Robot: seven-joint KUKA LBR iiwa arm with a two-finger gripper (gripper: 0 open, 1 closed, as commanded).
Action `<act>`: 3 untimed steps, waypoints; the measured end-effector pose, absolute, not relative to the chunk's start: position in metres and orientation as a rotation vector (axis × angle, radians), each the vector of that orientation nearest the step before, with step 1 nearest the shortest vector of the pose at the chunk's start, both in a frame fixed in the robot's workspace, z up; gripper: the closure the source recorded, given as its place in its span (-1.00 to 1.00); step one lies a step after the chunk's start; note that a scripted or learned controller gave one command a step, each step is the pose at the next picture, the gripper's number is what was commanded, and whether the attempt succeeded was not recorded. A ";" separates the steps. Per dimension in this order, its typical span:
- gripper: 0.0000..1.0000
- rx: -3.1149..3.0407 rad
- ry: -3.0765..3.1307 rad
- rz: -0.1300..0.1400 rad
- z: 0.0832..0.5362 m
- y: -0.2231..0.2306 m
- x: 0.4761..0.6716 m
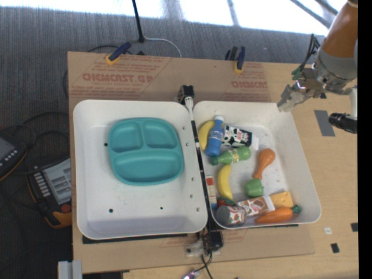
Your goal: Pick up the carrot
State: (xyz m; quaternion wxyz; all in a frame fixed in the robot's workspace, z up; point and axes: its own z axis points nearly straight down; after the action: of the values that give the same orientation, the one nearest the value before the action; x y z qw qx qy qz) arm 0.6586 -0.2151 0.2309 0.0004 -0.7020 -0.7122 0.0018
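Note:
The carrot, orange with a green leafy end pointing right, lies along the near wall of the right bin, close to its near right corner. It rests beside a yellow cheese wedge and a small printed box. My gripper hangs over the bin's far right corner, well away from the carrot and above the rim. Nothing shows in its grasp.
The right bin also holds a blue bottle, two bananas, a cow-print carton, an orange drumstick and a green pepper. A teal divided plate sits in the left bin. Clamps grip the board's far edge.

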 end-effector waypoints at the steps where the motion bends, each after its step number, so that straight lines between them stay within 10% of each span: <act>1: 1.00 -2.206 -2.241 0.005 0.242 -0.215 0.660; 3: 1.00 -2.208 -2.244 0.007 0.262 -0.215 0.660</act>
State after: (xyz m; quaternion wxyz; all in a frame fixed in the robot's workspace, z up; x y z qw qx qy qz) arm 0.6602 -0.2149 0.2622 -0.0032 -0.7014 -0.7128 0.0021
